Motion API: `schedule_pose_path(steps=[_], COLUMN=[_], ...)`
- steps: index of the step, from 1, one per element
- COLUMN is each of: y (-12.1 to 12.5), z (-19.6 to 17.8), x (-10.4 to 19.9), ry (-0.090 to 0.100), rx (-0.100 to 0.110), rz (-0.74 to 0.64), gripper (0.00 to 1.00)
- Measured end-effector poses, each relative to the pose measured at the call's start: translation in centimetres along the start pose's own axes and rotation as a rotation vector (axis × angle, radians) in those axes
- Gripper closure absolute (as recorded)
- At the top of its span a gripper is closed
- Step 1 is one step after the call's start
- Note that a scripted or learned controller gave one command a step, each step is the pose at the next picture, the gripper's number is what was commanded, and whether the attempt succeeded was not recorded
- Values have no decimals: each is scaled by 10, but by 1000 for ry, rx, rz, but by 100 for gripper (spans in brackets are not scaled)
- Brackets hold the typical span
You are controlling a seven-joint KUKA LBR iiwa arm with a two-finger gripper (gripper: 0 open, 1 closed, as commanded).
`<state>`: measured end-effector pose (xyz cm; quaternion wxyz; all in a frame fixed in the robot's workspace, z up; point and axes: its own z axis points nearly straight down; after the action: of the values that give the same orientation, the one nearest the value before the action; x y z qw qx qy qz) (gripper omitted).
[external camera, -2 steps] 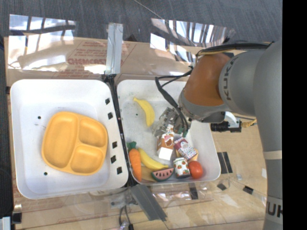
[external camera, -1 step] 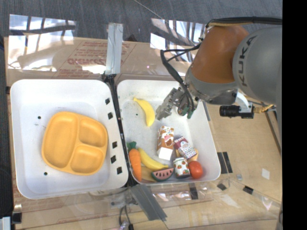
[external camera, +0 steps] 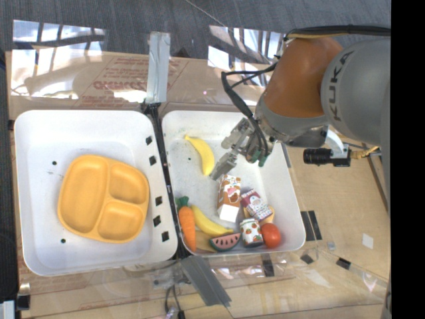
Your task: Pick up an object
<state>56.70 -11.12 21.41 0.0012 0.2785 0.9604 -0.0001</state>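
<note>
Here: hand [external camera: 234, 153] open, empty, above right bin [external camera: 287, 171]; banana [external camera: 202, 154] beside, long axis running top-left to bottom-right.

Across the top of my frame I see dark grey carpet [external camera: 99, 2]. Below it a brown cardboard sheet [external camera: 86, 78] covers the bench, with grey tape [external camera: 157, 68] running down its middle.

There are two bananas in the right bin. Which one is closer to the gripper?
The upper banana, lying alone near the bin's middle, just left of the gripper. The other banana lies lower, among the pile beside the carrot.
</note>
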Motion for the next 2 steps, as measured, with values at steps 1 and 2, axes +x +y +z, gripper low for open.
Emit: schedule_pose_path(steps=[1, 2], y=[0, -49], z=[123, 123], x=[4, 25], ry=[4, 3], rx=[1, 2], rz=[181, 274], gripper=[0, 0])
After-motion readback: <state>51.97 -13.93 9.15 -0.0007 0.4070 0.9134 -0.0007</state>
